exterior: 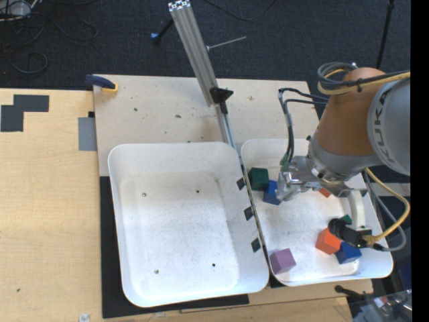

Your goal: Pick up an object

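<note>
A: Objects first, near edge outward. Purple block (282, 259) lies at roughly 7 o'clock in the right bin (375, 271), close to the divider side. Orange block (328, 241) and a blue block (348, 253) sit touching each other at about 5 o'clock, with something dark and green just beyond them that I cannot identify.

B: And the target?

A: Judged from the tool's position, a second blue block (271, 194), at about 10 o'clock in the right bin, just beside the green block (258, 177), which lies a little farther off toward 11. Both crowd the wall shared with the left bin (127, 159).

B: Tool state?

A: Tool (287, 188) hangs low, immediately right of that blue block. Whether its parts are apart or together, I cannot tell; the wrist body hides them. Nothing visibly clamped.

B: Why placed so?

A: My judgement: arm comes in from 3 o'clock, so it meets the block from its open side; the wall and the green neighbour block the other approaches.

B: Orientation of the block?

A: Looks taller than wide in this view, long axis running roughly 12 to 6, slightly tilted. Partly covered, so low confidence.

B: Farther back?

A: Metal strut (196, 49) rises from the surface (154, 106) toward 11 o'clock.
</note>
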`<state>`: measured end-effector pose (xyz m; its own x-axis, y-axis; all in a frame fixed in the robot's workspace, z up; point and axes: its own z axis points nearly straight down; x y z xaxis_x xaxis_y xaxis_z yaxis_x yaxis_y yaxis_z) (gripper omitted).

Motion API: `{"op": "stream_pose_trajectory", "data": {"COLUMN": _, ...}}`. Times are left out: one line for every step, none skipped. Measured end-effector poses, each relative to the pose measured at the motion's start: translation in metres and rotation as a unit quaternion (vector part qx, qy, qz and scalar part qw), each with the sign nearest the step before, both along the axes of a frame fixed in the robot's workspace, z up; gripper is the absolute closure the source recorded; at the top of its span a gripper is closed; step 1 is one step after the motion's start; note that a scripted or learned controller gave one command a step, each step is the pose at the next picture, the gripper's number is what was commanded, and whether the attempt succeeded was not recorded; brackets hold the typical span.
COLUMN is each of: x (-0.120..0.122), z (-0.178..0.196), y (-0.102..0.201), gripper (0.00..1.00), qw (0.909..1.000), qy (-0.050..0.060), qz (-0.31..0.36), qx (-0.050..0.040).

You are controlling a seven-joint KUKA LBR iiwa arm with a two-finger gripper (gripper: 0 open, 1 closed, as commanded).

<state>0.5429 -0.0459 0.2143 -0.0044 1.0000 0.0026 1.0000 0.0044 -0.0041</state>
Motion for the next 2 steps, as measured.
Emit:
{"op": "stream_pose_trajectory", "data": {"x": 0.006, "z": -0.007, "y": 0.053, "gripper": 1.0, "qw": 1.0, "qy": 0.0, "qz": 0.0, "qx": -0.0002}}
{"op": "stream_pose_trajectory", "data": {"x": 0.009, "z": -0.012, "y": 0.107, "gripper": 1.0, "qw": 1.0, "qy": 0.0, "qz": 0.0, "qx": -0.0004}}
